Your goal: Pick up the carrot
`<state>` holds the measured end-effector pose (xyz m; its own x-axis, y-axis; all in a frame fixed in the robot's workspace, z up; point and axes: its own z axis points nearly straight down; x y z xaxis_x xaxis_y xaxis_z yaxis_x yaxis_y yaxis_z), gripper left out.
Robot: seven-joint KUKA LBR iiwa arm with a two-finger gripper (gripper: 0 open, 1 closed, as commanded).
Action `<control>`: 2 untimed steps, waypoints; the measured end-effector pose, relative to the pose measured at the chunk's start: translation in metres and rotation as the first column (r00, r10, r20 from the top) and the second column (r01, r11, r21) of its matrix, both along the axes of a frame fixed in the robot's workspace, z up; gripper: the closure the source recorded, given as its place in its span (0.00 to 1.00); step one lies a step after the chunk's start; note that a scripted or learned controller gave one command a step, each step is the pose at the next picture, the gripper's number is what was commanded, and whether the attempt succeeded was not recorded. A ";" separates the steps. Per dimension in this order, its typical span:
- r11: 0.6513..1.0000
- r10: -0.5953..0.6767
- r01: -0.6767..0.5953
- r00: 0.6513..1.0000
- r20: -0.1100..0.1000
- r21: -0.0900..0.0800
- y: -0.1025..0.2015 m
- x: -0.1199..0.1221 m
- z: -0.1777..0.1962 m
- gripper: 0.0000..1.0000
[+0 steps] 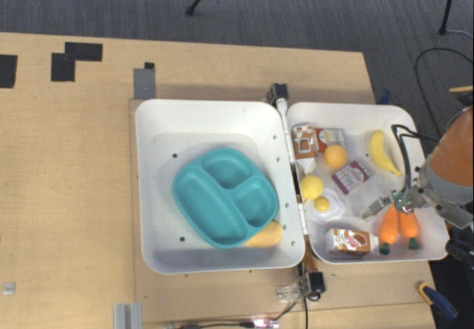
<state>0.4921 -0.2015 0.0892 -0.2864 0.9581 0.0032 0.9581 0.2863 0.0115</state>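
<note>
Two orange carrots lie side by side in the right bin (pixel 348 116), near its front right corner: the left carrot (pixel 389 227) and the right carrot (pixel 408 225), green stubs pointing toward the front. My gripper (pixel 394 206) is down over their thick upper ends and stands open. One grey finger (pixel 374 207) sticks out to the left over the bin floor. No carrot is visibly clamped between the fingers. The arm with its orange band (pixel 453 153) comes in from the right edge.
The right bin also holds a banana (pixel 383 151), an orange (pixel 335 155), two lemons (pixel 312 187), and small cartons (pixel 349 241), (pixel 351 175), (pixel 307 140). The left bin (pixel 159 172) holds a teal divided plate (pixel 225 196) and a yellow item (pixel 265 235).
</note>
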 end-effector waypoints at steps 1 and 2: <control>1.000 -0.001 0.001 1.000 0.009 -0.006 -0.001 0.002 0.011 1.00; 0.999 -0.034 0.034 0.999 -0.005 -0.007 0.056 -0.004 0.080 1.00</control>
<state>0.4882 -0.1459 0.1688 -0.2534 0.9674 -0.0016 0.9674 0.2534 0.0048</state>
